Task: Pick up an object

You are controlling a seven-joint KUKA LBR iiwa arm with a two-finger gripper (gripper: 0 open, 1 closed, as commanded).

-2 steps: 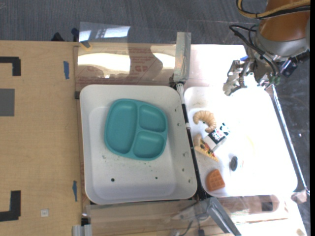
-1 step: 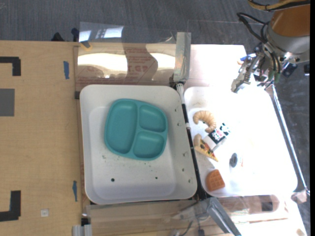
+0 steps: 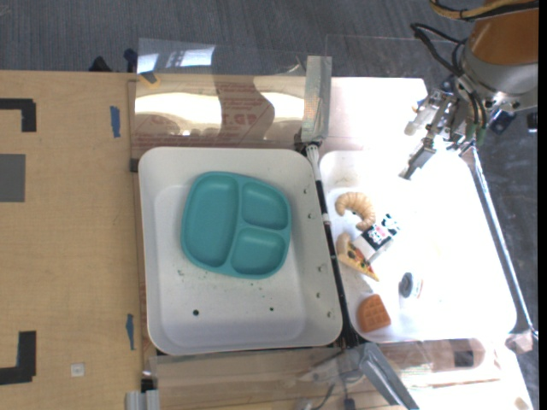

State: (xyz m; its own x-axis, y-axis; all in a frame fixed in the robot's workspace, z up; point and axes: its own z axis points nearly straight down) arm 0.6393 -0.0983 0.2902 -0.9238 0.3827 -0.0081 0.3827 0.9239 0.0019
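Two shallow white plastic bins are seen from above, side by side on a tan bench. The left white bin (image 3: 162,314), well to the left of the gripper, is occupied by a teal three-compartment plastic plate (image 3: 235,224) lying flat. The right white bin (image 3: 461,263) is brightly lit and sits below and just left of the gripper. The grey two-finger gripper (image 3: 416,162) is held above that bin's upper right part, its dark fingers pointed down and to the left with nothing seen between them; how wide they stand cannot be told. Well below and left of the gripper, small objects are clustered: a curved tan croissant-shaped toy (image 3: 356,205), a small black-and-white block (image 3: 380,231), a yellow wedge-shaped toy (image 3: 353,255), an orange rounded toy (image 3: 373,313) and a small dark round piece (image 3: 408,284).
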